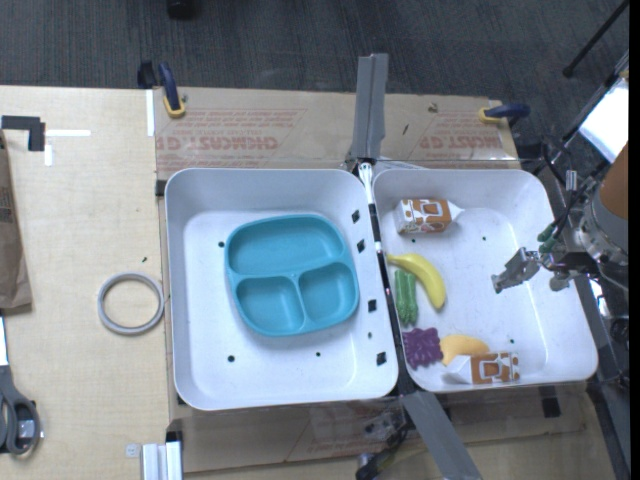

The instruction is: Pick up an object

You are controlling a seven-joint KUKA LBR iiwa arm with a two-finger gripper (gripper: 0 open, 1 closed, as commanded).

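You are at the approach, the gripper [512,271] hovering spread and empty over bare floor of the right bin [560,208], so next pick a target, perhaps the banana [425,274] to its left, though beans [404,296] touch it and grapes [421,346] sit nearer.

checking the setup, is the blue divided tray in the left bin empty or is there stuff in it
Empty. The blue tray lies flat in the left bin, and all three of its compartments show only bare blue bottom.
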